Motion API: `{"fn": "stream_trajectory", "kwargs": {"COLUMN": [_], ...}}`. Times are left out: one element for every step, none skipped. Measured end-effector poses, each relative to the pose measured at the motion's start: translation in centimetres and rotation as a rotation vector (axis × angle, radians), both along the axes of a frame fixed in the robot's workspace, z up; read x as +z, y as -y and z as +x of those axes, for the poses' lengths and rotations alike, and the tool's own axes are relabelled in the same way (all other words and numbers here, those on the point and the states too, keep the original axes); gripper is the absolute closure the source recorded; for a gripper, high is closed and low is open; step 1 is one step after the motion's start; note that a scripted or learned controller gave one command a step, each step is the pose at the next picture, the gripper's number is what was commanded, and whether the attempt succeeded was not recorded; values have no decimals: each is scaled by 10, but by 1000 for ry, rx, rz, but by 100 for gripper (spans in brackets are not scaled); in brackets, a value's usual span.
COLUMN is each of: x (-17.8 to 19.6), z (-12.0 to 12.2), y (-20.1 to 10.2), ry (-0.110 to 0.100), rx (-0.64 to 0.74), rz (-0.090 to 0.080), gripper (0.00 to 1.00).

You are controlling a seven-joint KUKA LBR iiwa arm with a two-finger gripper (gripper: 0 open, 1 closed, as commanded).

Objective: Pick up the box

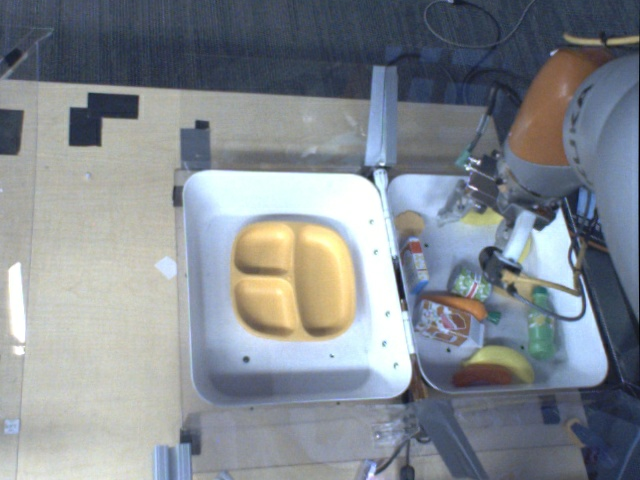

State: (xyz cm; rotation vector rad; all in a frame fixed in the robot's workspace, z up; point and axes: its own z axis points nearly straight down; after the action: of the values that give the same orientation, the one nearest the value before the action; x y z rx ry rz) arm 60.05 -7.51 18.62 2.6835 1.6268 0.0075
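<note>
In right bin (pixel 425 194), seemingly red-white box (pixel 445 321).

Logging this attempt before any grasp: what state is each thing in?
Yellow three-compartment plastic plate: right side up, compartments empty, in left white bin.
Red-and-white cardboard box: lying flat in right white bin, not held.
White red-labelled bottle: lying on its side.
Gripper: over the right bin's far end, apart from the box.

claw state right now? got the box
Claw: cannot tell open or closed; no box seen in it.
The box lies in the right bin, apart from it.
</note>
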Motion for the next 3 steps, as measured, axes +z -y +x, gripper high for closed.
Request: {"fn": "stream_trajectory", "kwargs": {"x": [-96,-98,-98], "z": [4,16,21], "y": [17,13,13], "ry": [-2,2,2], "rx": [54,-143,-372], "rz": [0,2,4], "gripper": [0,0,0]}}
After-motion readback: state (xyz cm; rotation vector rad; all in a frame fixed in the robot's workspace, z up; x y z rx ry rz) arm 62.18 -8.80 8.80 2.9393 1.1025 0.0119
